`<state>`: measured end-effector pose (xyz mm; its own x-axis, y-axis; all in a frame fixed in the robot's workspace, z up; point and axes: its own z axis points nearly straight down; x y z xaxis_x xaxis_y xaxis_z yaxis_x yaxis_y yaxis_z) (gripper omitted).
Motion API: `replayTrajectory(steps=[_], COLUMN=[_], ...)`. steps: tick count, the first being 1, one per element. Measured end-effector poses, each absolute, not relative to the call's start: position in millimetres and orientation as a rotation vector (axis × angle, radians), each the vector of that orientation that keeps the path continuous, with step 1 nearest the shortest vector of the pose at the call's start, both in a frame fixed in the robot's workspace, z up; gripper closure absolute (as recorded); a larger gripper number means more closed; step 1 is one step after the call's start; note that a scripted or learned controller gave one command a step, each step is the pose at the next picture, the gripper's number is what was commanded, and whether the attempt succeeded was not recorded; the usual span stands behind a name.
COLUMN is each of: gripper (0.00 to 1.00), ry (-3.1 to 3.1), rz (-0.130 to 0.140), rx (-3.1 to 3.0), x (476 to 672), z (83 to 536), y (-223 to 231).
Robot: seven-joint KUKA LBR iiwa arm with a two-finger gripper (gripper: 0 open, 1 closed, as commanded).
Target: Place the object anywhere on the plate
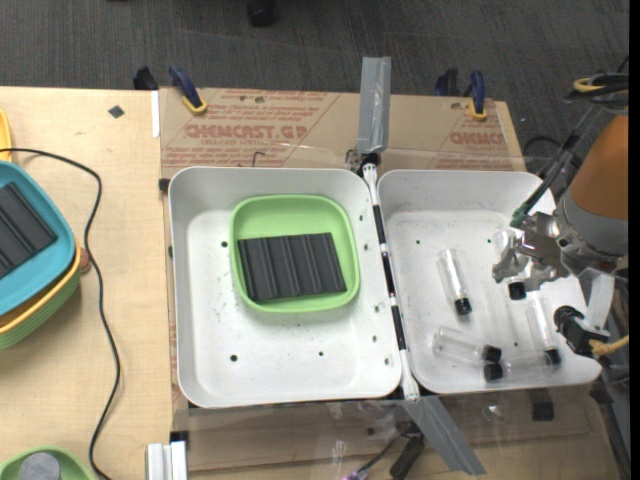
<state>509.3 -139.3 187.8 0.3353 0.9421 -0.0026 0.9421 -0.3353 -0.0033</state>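
Note:
A square green plate [343,226] sits in the left bin [200,298], and a black ridged slab [293,266] lies on it. Several clear tubes with black caps lie in the right bin [430,203]: one [452,276] left of centre, one [458,346] near the front, one [541,325] at the right. My gripper [515,273] hangs over the right side of the right bin, above a small black cap [517,290]. Whether that cap is between the gripper's tips or on the floor below, I cannot tell.
A blue and yellow stack of dishes [35,258] stands at the far left of the bench, with a black cable [100,268] running past it. Cardboard [260,123] with clamps lies behind the bins. The arm's grey and orange body [600,188] fills the right edge.

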Motion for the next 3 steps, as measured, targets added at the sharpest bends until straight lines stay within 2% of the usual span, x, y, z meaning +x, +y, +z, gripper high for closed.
replayTrajectory(steps=[1,2,3], gripper=[0.00,0.00,0.00], ry=[-1.810,-1.557,-1.190], rz=[0.006,0.006,0.007], rx=[-2.566,-2.728,-2.908], x=[509.3,490.7,477.8], z=[187.9,237.5,264.7], y=[-139.3,-138.1,-147.9])
